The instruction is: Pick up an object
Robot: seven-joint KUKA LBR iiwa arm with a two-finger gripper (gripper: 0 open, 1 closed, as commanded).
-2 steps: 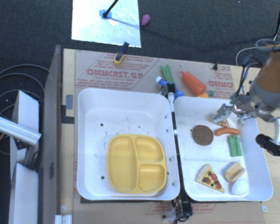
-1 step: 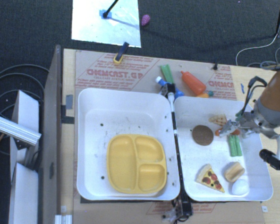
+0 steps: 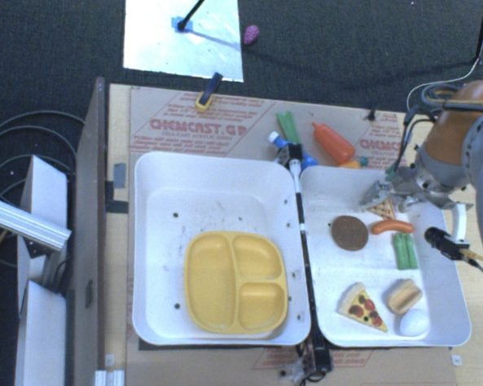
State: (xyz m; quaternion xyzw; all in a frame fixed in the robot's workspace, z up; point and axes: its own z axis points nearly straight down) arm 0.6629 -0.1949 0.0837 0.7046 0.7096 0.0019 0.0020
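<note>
Left bin [image 3: 156, 183]: holds a yellow divided tray [image 3: 236, 282], nothing else. Right bin [image 3: 454, 323]: brown round patty [image 3: 349, 233] near centre-left, pizza slice [image 3: 363, 306] at the front, bread roll [image 3: 403, 295] and white egg [image 3: 414, 323] just right of it, green bean piece [image 3: 405, 251] upright-ish mid-right, hot dog sausage [image 3: 392, 227] above it. Behind the bins on the table [image 3: 189, 124]: an orange carrot-like toy [image 3: 333, 143] and a green piece [image 3: 288, 126]. The hand [image 3: 386, 197] is low at the right bin's back edge, over a small tan, waffle-like piece [image 3: 382, 210]; can't tell if its fingers are apart or closed, and nothing is visibly gripped. Judgement: pick not done, grasp and lift remain.
</note>
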